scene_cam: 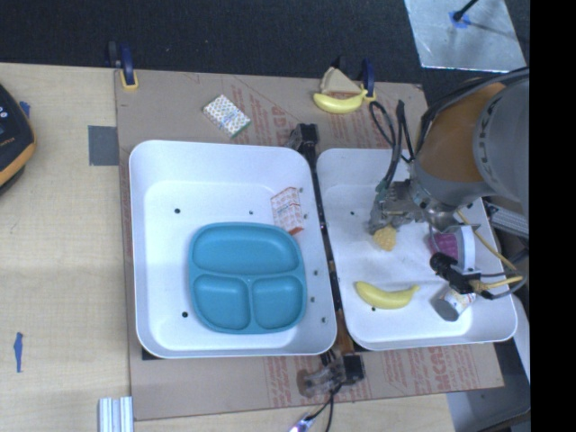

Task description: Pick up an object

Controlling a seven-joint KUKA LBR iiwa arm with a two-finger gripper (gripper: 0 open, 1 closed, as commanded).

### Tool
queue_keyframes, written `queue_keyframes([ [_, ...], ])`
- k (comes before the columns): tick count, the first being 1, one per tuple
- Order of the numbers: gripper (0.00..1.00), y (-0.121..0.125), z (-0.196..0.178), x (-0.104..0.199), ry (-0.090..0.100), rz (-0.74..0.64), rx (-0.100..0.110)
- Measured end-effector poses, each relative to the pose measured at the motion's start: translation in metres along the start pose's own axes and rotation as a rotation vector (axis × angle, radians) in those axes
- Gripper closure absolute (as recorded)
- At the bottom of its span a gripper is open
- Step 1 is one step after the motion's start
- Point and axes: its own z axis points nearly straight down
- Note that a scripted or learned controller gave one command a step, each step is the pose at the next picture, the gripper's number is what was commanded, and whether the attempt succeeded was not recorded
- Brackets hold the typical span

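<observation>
In the right bin [346,178] a small yellow corn-like piece [385,238] lies just under my gripper [389,220], which hangs low over the bin and touches or nearly touches it. A yellow banana [385,294] lies nearer the front of the same bin. A purple-and-white object [447,244] and a small grey cup [449,306] sit at the bin's right side, partly behind the arm [468,147].
The left bin [148,174] holds a blue divided plate [247,275] and a small red-and-white packet [288,210]. Outside the bins lie a second banana [337,103] and a patterned packet [226,113]. Black cables [396,133] run beside the arm.
</observation>
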Motion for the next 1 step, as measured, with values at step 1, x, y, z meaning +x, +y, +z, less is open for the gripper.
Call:
queue_keyframes([
  [1, 1.00, -0.0562, -0.1005, 0.0528, 0.002, 0.001, -0.003],
])
